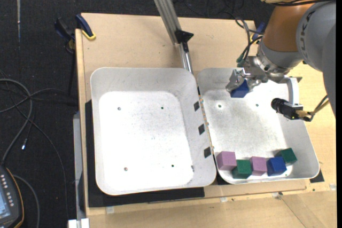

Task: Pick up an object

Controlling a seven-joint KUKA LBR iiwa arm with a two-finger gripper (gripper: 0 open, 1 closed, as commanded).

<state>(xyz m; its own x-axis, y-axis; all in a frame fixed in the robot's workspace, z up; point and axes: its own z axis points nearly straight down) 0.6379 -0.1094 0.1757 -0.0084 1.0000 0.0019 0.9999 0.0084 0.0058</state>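
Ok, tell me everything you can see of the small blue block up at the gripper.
The small blue block looks like a solid, matte cube, tilted rather than square to the bin. It sits at the tip of the grey two-finger gripper, with the metal fingers against its upper side, so it looks gripped. It is over the upper left part of the right white bin, well apart from the blocks clustered along the near edge. Whether it touches the floor is unclear.

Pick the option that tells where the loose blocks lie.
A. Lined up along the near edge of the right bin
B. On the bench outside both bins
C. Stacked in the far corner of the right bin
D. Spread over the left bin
A: the blocks, purple, green and blue, sit in a row against the near wall of the right bin.
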